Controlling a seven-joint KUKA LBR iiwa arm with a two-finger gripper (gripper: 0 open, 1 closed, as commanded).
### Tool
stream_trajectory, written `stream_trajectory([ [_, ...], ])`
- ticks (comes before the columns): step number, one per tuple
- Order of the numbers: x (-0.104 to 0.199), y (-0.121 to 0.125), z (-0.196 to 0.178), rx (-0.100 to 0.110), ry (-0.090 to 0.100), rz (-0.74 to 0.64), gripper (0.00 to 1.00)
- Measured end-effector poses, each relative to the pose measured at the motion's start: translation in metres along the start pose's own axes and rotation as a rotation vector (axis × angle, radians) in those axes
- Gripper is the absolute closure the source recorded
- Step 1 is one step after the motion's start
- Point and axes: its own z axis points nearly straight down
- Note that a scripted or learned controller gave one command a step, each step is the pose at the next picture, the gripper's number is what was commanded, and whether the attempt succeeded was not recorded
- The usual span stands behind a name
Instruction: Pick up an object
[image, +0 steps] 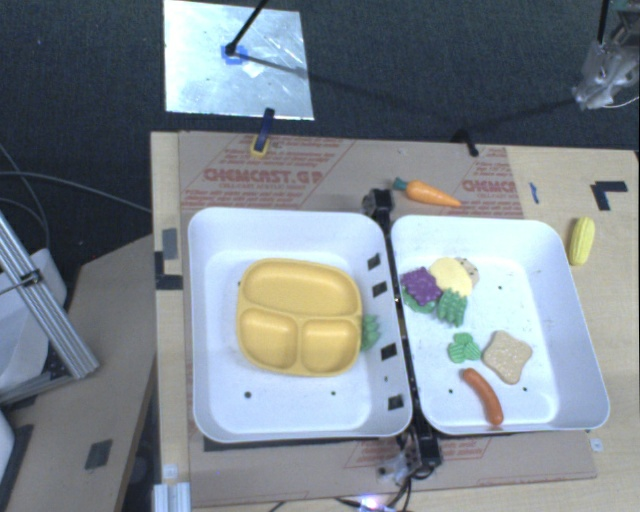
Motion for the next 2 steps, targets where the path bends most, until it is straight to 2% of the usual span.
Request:
stream_trajectory([
  [1, -0.067, -0.03, 0.029, 0.0, 0.0, 0.001, 1.0],
  [2, -0.063, 0.01, 0.077, -0.001, 0.002, -0.011, 1.0],
])
